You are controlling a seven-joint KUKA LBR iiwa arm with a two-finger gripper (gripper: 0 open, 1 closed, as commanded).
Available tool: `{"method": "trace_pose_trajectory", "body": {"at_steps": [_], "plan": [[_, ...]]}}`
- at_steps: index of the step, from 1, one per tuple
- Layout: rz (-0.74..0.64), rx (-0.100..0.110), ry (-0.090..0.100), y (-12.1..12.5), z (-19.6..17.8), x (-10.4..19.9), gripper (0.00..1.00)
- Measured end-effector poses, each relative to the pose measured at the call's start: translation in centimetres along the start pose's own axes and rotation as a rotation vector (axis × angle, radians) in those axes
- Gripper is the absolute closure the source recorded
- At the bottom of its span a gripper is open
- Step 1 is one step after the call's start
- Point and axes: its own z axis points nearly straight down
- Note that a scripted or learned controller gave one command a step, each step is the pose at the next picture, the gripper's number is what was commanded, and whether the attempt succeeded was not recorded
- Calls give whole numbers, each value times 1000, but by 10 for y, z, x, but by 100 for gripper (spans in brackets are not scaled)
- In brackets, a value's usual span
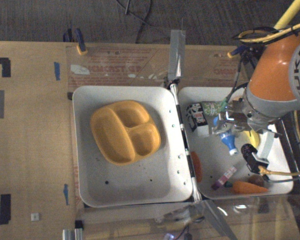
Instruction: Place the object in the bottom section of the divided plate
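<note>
Yellow plastic marks our goal: the divided plate lies in the middle of the left bin, set at a slant, with nothing in any of its sections. The arm reaches over the right bin, and the gripper hangs low near that bin's middle, amid its clutter. Whether it is wide or narrow we cannot tell, and we see nothing plainly held.

Which thing is meant is not clear either. Just under the gripper sits a small blue bottle, the likeliest pick in our judgement. Toward the near edge lie an orange carrot and a purple marker; a black and white box sits at the far left corner, and a red piece rests against the left wall.

We judge the step in hand to be the pick. To do it well, we should come straight down over the bottle, centred across its narrow width and clear of its neighbours, and close firmly before lifting. We should raise it high enough to pass the two bin walls between, then travel to the plate's section nearest the left bin's near edge, and let go low so it does not bounce into another section
</note>
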Motion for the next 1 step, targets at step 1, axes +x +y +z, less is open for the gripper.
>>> {"method": "trace_pose_trajectory", "body": {"at_steps": [1], "plan": [[-225,4,1,-30,15,-12,100]]}}
